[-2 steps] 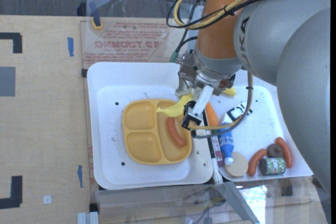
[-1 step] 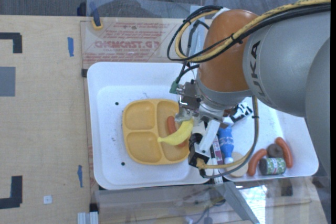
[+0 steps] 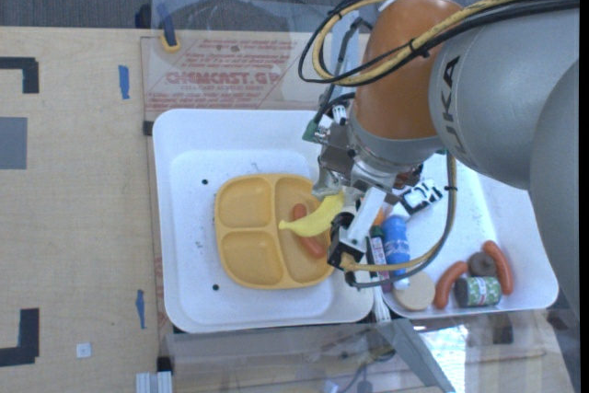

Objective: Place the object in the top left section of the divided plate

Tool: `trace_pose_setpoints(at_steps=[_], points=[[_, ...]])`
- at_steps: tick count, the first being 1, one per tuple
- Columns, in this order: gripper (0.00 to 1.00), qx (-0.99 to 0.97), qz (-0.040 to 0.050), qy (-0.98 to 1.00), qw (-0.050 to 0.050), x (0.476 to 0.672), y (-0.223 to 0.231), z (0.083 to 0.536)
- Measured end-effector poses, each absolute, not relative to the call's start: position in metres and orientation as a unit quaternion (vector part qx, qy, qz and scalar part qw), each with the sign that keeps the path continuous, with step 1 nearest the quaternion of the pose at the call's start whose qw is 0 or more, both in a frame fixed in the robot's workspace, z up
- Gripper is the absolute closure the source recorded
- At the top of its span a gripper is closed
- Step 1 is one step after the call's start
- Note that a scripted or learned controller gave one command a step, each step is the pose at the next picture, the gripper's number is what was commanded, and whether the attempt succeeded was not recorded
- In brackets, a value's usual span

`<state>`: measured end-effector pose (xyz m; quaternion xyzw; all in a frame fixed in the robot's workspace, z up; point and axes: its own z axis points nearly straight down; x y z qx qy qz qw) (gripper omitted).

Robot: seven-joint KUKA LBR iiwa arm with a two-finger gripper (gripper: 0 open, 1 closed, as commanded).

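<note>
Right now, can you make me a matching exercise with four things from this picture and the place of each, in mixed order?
Things:
1. banana
2. divided plate
3. blue bottle
4. green can

Places:
A. far right of the right bin
B. over the plate's right section, by the tool
C. right bin, close to the wall between the bins
D. flat in the left bin

Pairs: 1-B, 2-D, 3-C, 4-A

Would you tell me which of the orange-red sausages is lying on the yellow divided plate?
The orange-red sausage under the yellow banana, in the yellow divided plate's right-hand section. The other two sausages lie in the right white bin, beside a green can.
</note>
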<state>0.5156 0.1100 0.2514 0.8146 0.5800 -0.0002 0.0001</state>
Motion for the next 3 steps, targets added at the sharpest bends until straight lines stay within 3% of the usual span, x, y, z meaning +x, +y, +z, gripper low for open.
trace_pose_setpoints(at_steps=[1, 2, 3], points=[[1.0, 0.799, -0.0016, 0.601, -0.001, 0.541, 0.081, 0.216], [1.0, 0.78, -0.0003, 0.626, 0.0, 0.581, 0.059, 0.266], [1.0, 0.752, -0.0014, 0.659, -0.001, 0.545, 0.096, 0.261]])
